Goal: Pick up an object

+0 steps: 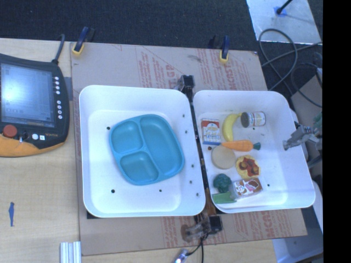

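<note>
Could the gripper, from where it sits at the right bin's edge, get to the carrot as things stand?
Probably yes. The gripper sits at the right bin's right rim, and bare white floor lies between it and the carrot. The banana and the small jar lie close above the carrot, so a sloppy approach might nudge them.

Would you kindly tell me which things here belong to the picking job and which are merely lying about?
Belong to the job:
tool at the right bin's edge
right bin
banana
carrot
small can
broccoli
round tan disc

Lying about:
left bin
blue divided plate
control pendant
clamps
</note>
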